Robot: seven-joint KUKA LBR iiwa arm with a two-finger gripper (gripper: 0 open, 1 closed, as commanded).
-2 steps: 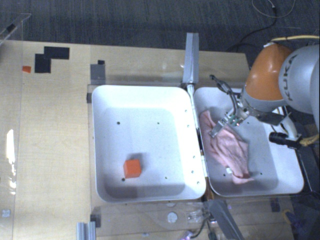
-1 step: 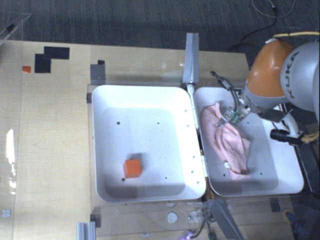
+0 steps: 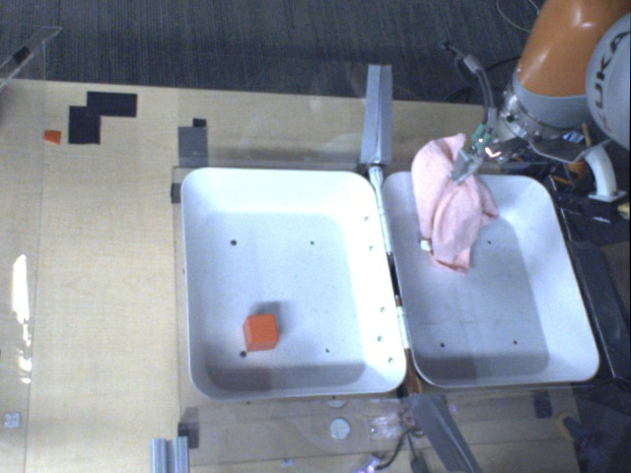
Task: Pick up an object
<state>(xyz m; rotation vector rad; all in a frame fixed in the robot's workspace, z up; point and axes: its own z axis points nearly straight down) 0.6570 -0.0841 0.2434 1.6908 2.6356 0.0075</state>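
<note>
We are seeing the gripper [image 3: 471,159] pinching a pink cloth [image 3: 450,205], which is hanging lifted over the far part of the right bin [image 3: 513,353]. An orange block [image 3: 261,332] is lying in the left bin [image 3: 296,205], near side.

Two white bins sit side by side on the bench: a left bin [image 3: 197,264] and a right bin [image 3: 552,294]. One orange block [image 3: 261,332] lies near the left bin's front edge. One pink cloth [image 3: 449,205] hangs over the right bin's back edge. One arm [image 3: 572,37] reaches in.
</note>
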